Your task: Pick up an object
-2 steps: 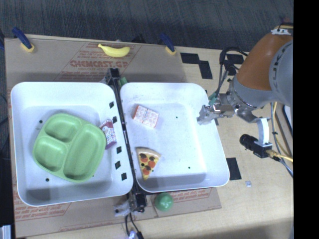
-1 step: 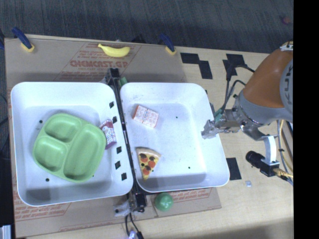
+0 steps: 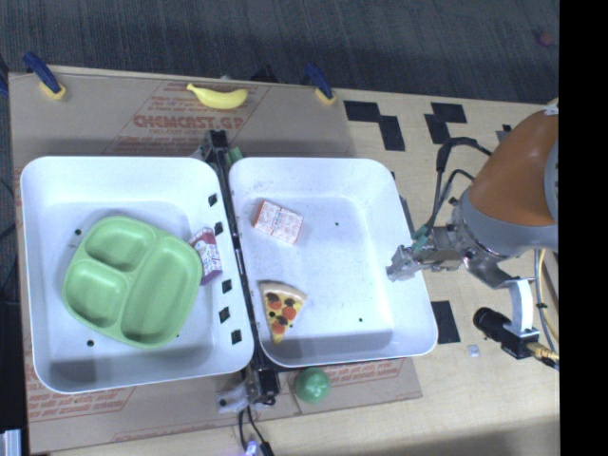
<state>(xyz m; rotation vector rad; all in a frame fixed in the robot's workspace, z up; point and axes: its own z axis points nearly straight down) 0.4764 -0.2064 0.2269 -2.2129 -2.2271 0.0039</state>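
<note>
The right bin (image 3: 375,183) holds a pink and white packet (image 3: 276,222) near its back left and a toy pizza slice (image 3: 279,309) near its front left. The left bin (image 3: 43,183) holds a green divided plate (image 3: 131,280) and a small dark red wrapper (image 3: 207,254) by its right wall. My gripper (image 3: 407,262) hangs over the right rim of the right bin, well to the right of the packet and the pizza slice. Nothing shows between its fingers.
A yellow toy banana (image 3: 218,94) lies on the cardboard behind the bins. A green ball (image 3: 311,385) rests in front of the right bin. Blue clamps (image 3: 44,75) hold the cardboard at the back. The arm's orange band (image 3: 521,174) fills the right side.
</note>
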